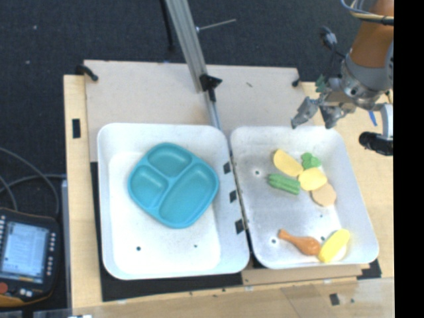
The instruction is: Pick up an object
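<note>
The right bin [265, 151] holds several toy foods: a yellow piece [287, 163], a green leafy piece [310, 159], a green bean-like piece [283, 184], another yellow piece [313, 179], a tan round piece [324, 195], an orange drumstick [299, 242] and a yellow banana-like piece [334, 244]. My gripper [317, 114] hangs above the bin's far right corner, fingers spread apart with nothing between them.
The left bin [119, 244] carries a blue divided plate [173, 185]. A slanted metal post [189, 38] rises behind the bins. A tablet-like pendant [23, 250] lies at the lower left, off the bench.
</note>
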Tool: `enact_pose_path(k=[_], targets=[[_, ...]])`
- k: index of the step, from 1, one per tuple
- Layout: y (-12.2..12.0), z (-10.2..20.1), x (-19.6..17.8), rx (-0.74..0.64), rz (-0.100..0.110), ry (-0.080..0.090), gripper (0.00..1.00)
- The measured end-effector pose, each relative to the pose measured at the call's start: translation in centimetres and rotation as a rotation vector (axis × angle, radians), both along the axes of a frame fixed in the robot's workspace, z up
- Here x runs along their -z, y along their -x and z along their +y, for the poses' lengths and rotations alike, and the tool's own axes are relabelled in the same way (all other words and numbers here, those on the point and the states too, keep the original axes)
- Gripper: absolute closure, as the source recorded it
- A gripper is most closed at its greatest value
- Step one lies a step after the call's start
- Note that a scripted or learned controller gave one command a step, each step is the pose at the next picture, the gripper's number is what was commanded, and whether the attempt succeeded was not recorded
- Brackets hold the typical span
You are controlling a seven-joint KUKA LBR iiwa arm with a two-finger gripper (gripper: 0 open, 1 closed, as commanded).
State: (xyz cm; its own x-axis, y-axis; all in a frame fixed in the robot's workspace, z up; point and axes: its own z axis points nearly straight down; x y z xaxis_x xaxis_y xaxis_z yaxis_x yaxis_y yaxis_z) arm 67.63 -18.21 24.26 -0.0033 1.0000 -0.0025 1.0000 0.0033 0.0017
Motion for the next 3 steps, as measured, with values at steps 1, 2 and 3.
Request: enact_pose_path(k=[1, 2, 3], targets=[[0.0, 0.0, 0.0, -0.001, 0.001, 0.001, 0.0], [0.1, 0.1, 6.3, 0.0, 0.006, -0.001, 0.0], [-0.1, -0.7, 12.3, 0.003, 0.005, 0.0, 0.0]])
